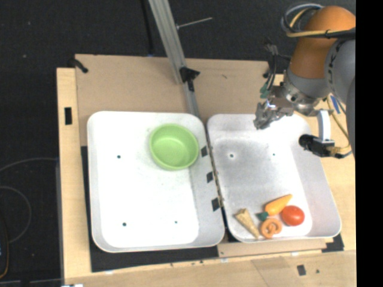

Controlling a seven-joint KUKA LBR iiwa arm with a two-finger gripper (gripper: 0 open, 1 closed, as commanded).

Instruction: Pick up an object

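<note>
Hand (263, 122), grip state unclear, hovers well apart from tomato (292, 215) in right bin (251, 154).

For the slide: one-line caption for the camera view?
Gripper above right bin's far edge; toy food clustered near corner; green bowl in left bin.

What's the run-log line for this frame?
gripper: over right bin far edge, nothing seen held | green bowl: left bin | tomato, carrot: right bin near corner, untouched
</note>
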